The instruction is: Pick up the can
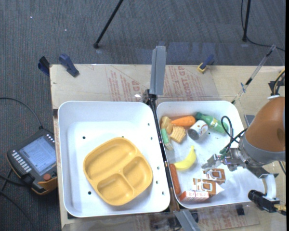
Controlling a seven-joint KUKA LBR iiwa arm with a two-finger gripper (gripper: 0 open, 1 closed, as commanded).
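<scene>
Altogether 1 can [198, 129], 1 banana [185, 160], 1 carrot [184, 121], 2 bins [67, 129], tool [216, 162] state beyond telling.

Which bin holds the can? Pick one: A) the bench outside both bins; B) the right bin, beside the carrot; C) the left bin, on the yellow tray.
B: the can lies in the right bin, just right of the carrot.
</scene>
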